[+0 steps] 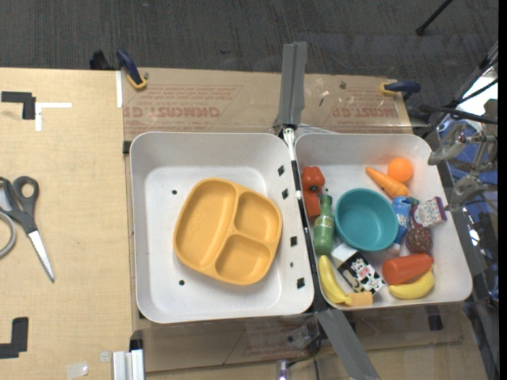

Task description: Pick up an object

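Note:
The right bin holds a crowd of toy items. A teal bowl sits in its middle. Behind the bowl lie an orange ball and a carrot. On its left are a red pepper and a green bottle. In front lie a banana, a cow-patterned box, a red piece and a second banana. A purple packet and a dark lump lie by the right wall.
The left bin holds a yellow divided plate. Scissors lie on the wooden bench at far left. Blue clamps pin cardboard behind the bins. Metal fittings and cables crowd the right edge.

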Action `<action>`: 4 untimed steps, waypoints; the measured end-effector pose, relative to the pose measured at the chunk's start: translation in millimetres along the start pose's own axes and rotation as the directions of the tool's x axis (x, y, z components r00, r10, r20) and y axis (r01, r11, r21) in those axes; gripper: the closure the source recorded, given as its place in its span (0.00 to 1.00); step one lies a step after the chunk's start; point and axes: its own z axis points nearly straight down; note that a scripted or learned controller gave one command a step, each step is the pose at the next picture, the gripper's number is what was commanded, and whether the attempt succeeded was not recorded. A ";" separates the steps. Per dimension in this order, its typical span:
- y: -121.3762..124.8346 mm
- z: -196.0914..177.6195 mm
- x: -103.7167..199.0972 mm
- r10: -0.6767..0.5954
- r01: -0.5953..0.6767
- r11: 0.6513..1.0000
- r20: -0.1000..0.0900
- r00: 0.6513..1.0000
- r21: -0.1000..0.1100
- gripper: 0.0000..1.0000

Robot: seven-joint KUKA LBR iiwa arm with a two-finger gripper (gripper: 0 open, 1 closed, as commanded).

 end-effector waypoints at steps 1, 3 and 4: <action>42.0 112.8 20.2 0.129 -0.129 0.992 -0.001 0.992 0.000 0.00; 57.5 198.1 -49.1 0.085 -0.085 0.996 0.003 0.996 0.000 0.00; -15.0 197.8 -79.3 0.061 -0.061 0.998 0.001 0.998 -0.002 0.00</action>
